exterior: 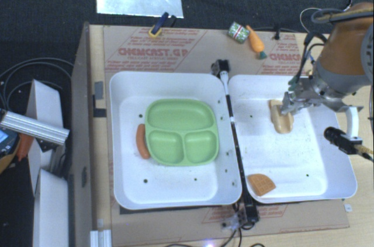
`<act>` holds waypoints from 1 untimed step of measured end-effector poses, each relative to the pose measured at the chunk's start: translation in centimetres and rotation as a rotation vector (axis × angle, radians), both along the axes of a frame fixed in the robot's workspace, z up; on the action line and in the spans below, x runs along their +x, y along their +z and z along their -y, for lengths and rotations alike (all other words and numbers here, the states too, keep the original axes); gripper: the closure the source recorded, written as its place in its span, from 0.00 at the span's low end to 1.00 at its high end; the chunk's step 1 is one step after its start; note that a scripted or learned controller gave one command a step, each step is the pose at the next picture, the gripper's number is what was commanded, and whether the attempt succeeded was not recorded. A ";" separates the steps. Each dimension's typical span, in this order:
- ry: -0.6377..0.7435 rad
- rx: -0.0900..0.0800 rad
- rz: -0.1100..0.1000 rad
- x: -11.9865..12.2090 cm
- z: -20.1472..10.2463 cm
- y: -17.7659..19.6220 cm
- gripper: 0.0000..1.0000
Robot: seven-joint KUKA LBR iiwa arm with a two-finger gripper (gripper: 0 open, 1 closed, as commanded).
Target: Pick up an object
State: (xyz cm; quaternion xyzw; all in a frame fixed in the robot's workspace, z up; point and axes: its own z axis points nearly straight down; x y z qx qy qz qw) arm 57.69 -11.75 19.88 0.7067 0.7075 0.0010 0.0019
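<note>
Apparently lined up for a grab, the pincer (287, 107) sits right on the bread (281, 118), grip state unclear.

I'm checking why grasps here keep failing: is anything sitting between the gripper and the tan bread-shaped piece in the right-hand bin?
Nothing visible does. The gripper is directly over the tan bread-shaped piece in the right white bin, apparently touching its top. The flat orange-brown cracker-like piece lies apart, near the bin's front corner, clear of the approach.
</note>
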 end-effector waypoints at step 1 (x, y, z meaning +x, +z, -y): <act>0.004 0.002 -0.001 -1.8 -7.4 4.4 1.00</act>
